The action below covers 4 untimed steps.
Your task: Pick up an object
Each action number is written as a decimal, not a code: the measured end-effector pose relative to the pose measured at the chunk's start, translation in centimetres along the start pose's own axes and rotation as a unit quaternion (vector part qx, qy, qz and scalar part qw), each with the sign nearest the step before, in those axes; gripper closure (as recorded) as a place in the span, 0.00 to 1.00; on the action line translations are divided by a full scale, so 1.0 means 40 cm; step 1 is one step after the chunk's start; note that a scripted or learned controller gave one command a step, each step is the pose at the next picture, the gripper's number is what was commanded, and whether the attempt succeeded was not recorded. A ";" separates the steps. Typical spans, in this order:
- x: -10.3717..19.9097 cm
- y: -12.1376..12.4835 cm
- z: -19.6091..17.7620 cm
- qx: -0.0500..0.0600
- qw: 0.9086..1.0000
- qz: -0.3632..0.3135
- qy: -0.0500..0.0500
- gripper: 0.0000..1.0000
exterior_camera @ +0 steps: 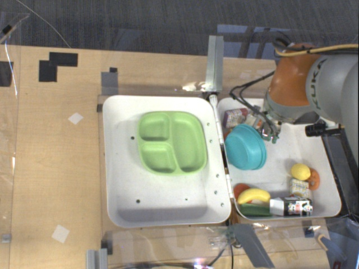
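The left bin (120, 150) holds a green divided tray (171, 142), lying flat near its centre. In the right bin (328, 203), a teal bowl (245, 147) sits tilted at the left wall with a small packet (235, 116) just behind it, while a banana (253, 195), a dark bottle (291, 207) and a lemon (300, 171) lie along the near and right sides. The gripper (270, 129) hangs at the bowl's upper right rim, touching or just beside it; whether its claw is apart or together cannot be told from here.

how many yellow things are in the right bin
2. A yellow plastic banana lies near the front left corner of the right white bin, and a small yellow lemon-like fruit sits toward its right side. The arm may hide others.
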<state>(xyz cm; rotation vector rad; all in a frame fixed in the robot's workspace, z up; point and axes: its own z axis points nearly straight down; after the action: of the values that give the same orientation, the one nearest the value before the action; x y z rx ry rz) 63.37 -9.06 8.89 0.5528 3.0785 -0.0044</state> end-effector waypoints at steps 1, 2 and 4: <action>-0.002 0.002 -0.001 0.002 0.997 0.075 -0.001 0.00; -0.017 0.005 0.000 0.004 0.985 0.170 0.006 0.00; -0.040 0.018 -0.001 0.007 0.959 0.284 0.017 0.00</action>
<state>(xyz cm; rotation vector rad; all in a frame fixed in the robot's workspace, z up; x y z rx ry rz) 65.13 -8.94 8.94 1.4194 2.8262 -0.0112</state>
